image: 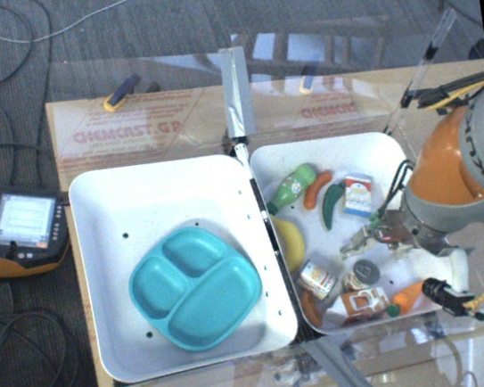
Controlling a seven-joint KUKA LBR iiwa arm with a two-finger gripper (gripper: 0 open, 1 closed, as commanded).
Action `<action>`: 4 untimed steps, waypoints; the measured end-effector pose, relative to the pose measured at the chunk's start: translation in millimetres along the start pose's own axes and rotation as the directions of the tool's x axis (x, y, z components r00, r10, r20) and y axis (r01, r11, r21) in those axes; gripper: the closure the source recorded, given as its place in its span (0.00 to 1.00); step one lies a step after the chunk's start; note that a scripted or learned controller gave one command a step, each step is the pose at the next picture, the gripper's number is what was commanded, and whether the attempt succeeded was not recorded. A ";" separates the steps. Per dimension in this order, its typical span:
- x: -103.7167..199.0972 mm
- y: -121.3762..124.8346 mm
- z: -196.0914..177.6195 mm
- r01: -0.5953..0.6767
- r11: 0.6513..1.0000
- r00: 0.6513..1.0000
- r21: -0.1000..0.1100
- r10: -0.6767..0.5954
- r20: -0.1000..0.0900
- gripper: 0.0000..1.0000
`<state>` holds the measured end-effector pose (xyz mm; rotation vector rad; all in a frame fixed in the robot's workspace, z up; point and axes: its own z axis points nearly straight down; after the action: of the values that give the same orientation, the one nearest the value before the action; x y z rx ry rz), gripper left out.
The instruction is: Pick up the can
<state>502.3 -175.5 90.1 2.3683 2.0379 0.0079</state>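
Left bin (98, 255): holds a teal divided plate (196, 287), lying flat near its middle, apart from the sorting pile.
Right bin (388, 144): crowded with mixed items, evidently a picking pile.
Can (317, 279): tipped on its side near the right bin's left wall, toward the front edge, just below a yellow fruit (291, 242).
Gripper (383, 232): poised over the bin's right-centre, well right of the can; finger state cannot be told.
Arm (455, 170): enters over the right edge, wrist angled down and leftward.
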 end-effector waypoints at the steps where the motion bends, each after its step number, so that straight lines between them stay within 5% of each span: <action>1: 0.0 0.3 -9.1 0.000 1.000 1.000 0.001 0.000 0.000 1.00; 2: 0.1 0.2 -9.1 0.000 1.000 1.000 0.001 0.000 0.000 0.00; 3: 1.1 -0.1 -16.9 0.002 1.000 1.000 0.004 -0.002 -0.001 1.00; 4: 1.1 -0.1 -16.9 0.002 1.000 1.000 0.004 -0.002 -0.001 0.00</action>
<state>502.1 -174.2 107.0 2.3694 2.0421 0.0047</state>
